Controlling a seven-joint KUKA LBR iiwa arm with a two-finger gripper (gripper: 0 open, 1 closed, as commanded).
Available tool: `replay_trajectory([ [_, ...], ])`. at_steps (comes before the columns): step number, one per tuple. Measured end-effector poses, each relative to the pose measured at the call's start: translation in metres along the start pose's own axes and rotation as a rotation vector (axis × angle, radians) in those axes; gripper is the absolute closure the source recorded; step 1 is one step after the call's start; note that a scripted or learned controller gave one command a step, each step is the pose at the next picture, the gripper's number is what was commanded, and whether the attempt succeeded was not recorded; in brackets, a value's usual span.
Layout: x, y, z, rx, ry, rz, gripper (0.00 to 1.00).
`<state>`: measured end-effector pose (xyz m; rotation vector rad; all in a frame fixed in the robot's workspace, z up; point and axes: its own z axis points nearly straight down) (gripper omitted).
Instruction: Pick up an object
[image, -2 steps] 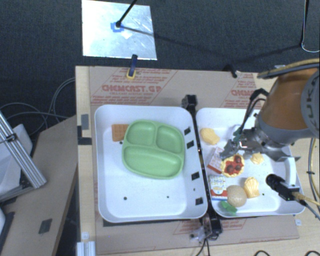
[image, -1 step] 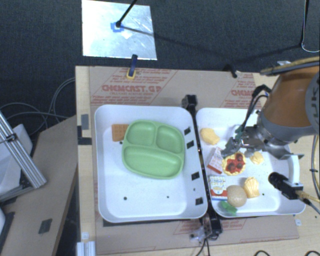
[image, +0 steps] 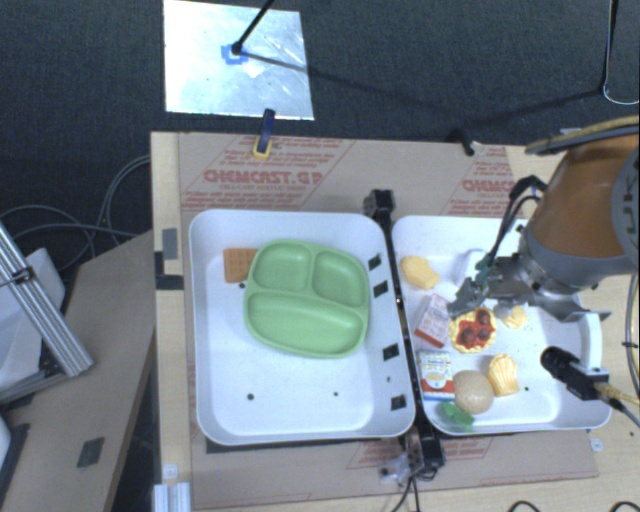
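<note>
Hovering in the right bin (image: 575, 415), the gripper (image: 467, 297) hangs just above the pizza slice (image: 474, 329); jaws' spread unclear.

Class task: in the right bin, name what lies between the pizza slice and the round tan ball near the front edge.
In the camera view, a small red-and-white packet lies partly between the pizza slice and the tan ball; otherwise bare bin floor.

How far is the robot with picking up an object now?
Nothing looks picked up yet. The gripper is low in the right bin, among the toy food beside the small pizza. Grasping and lifting an item are left. The green tray sits in the left bin.
</note>
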<state>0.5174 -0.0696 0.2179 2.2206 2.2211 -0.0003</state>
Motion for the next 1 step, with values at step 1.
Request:
replay_trajectory([
  [1,0.0087,0.0,-0.0171,-0.003,0.001,-0.005,1.0],
])
